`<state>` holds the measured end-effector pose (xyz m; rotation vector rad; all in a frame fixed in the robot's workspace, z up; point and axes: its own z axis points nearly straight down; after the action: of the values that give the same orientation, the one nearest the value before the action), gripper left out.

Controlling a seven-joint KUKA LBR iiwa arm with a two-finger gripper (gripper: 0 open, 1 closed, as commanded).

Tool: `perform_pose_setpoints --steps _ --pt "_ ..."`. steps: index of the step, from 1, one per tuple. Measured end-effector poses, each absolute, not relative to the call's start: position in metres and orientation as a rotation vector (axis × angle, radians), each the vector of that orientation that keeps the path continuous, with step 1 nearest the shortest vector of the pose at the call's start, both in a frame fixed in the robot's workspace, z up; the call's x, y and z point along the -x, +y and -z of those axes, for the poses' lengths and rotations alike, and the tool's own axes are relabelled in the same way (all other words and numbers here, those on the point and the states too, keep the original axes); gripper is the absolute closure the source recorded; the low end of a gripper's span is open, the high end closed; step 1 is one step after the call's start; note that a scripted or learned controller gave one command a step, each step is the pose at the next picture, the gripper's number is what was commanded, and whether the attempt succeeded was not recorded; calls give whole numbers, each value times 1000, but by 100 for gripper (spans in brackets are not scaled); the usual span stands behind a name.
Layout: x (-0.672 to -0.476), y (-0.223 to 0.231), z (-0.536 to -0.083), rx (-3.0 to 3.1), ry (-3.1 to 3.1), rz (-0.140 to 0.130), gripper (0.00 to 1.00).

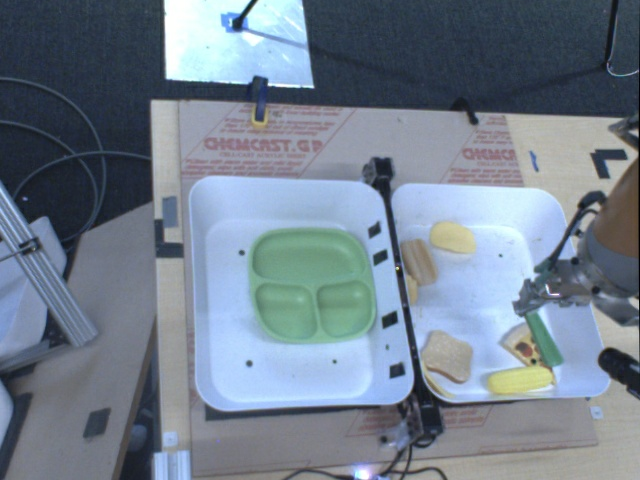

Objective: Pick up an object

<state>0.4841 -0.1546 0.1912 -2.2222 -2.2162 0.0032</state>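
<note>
- Green stick [541, 336] lies in the right bin [480, 200], near its right wall, long axis slanting from upper left down to lower right
- its upper end sits right under the gripper [541, 293], so close that I cannot tell whether they touch; the lower end lies across a small wedge of toy pizza [520, 346]
- whether the gripper is open or closed cannot be made out, as its tip is a blur of grey metal
- the arm [612, 258] is cut off by the right edge of the view
- yellow corn cob [520, 379] lies level just below the stick, near the bin's front wall
- toast slice [447, 355] rests at the front left of the same bin, a bread roll [419, 263] and a yellow lemon-like piece [453, 237] further back
- left bin [215, 218] holds a green divided plate [312, 283], well apart from the gripper
</note>
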Motion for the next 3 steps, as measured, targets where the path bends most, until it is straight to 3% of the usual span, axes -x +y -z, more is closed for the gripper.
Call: perform_pose_setpoints --steps 1,2,3 --pt "-489 -64 -271 2209 -2242 14 100" --pt "-488 19 -388 2210 -2244 22 100" --pt "-539 26 -327 2217 -2227 -1 100"
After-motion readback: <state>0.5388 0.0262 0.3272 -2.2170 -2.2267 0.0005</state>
